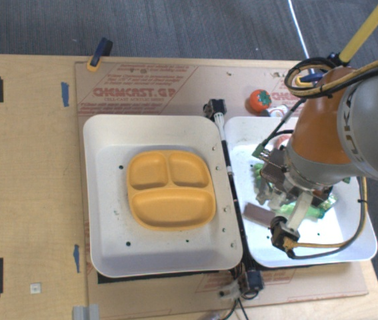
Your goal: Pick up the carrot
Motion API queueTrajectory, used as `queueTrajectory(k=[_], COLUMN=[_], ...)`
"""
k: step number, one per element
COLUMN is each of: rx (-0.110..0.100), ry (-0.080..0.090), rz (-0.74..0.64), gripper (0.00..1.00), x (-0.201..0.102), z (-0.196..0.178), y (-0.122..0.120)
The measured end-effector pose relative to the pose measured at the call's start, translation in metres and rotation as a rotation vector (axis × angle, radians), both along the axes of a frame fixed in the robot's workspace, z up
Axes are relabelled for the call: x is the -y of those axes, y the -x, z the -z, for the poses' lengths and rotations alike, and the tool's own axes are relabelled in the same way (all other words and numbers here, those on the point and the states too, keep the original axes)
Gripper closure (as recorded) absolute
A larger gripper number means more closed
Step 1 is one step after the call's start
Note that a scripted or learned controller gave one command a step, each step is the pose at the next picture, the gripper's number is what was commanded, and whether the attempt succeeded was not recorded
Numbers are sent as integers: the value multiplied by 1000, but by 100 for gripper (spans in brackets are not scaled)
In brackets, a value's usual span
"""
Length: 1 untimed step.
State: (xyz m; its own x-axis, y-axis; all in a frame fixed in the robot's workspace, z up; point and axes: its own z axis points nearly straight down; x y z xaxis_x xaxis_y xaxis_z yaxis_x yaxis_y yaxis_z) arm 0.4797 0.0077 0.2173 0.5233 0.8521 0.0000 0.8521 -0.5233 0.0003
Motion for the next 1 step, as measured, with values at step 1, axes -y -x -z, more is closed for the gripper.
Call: queueTrajectory(k=[1], rx=[-1], ry=[0], rz=[215], gripper=[100], x=[1], z=[-30], y=[0])
